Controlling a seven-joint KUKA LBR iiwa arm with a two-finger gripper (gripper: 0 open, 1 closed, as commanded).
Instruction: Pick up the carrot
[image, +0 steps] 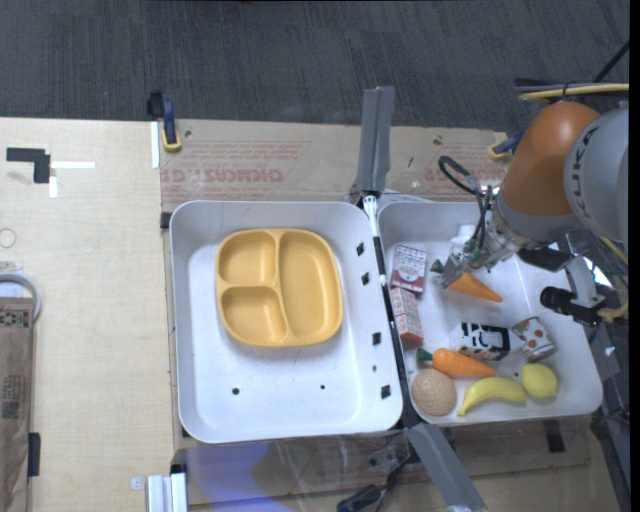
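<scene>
bench (80, 330), two white bins (200, 400), carpeted floor (250, 50)

You see a yellow three-compartment plate (279, 287) sitting in the left bin (200, 400). In the right bin (580, 400), a banana (490, 392), lemon (539, 380) and small can (533, 339) lie near the front edge.

A robotics lab: robot arm (565, 170) over white bins (190, 330) on a taped bench (80, 300).
</scene>
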